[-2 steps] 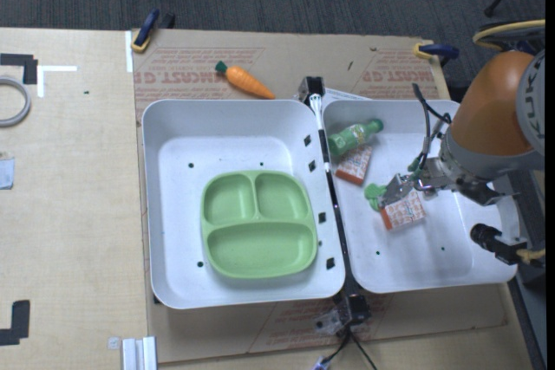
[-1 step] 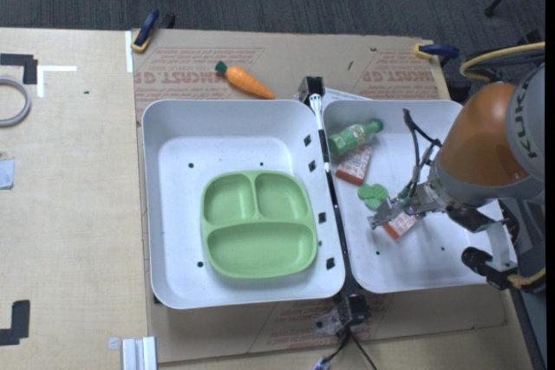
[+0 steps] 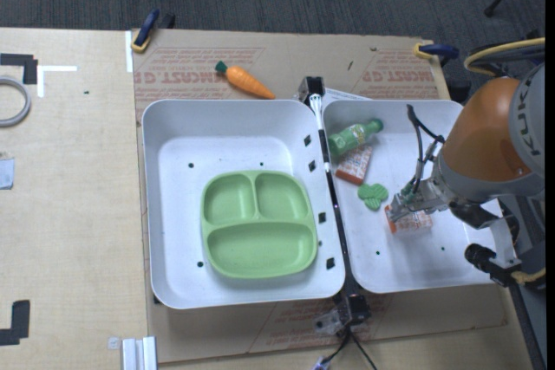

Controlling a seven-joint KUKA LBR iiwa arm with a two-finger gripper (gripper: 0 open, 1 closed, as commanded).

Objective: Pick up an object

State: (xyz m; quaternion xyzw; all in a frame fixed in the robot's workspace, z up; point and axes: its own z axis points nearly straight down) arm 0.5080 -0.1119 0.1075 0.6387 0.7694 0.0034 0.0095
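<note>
Dark carpet is lying beyond a pale wooden bench (image 3: 69, 212), and on a cardboard sheet (image 3: 260, 65) over it two shallow white bins are sitting side by side. We are seeing the left bin (image 3: 165, 186) carrying a green divided plate (image 3: 257, 223), while a toy carrot (image 3: 245, 80) is lying outside on the cardboard, far of that bin. We are working in the right bin (image 3: 408, 269), where the arm (image 3: 486, 143) is reaching in from the right with the gripper (image 3: 409, 208) down low in the middle of the bin, right over a small red-and-white packet (image 3: 411, 223); the tool is blocking the sight line, so we cannot tell how the jaws are standing or whether anything is caught between them. We are judging that packet to be the thing in hand: it is looking light, flat and a little crushable, so we are favouring a pinch across its short sides rather than down on its face. Just left of it a small green soft-looking piece (image 3: 374, 196) is lying, and farther back a green bottle (image 3: 354, 136) is resting on its side, touching a red-and-white carton (image 3: 355, 164). The bottle is looking smooth and round, likely to roll or slip, so we are thinking its middle would be the safest hold.
</note>
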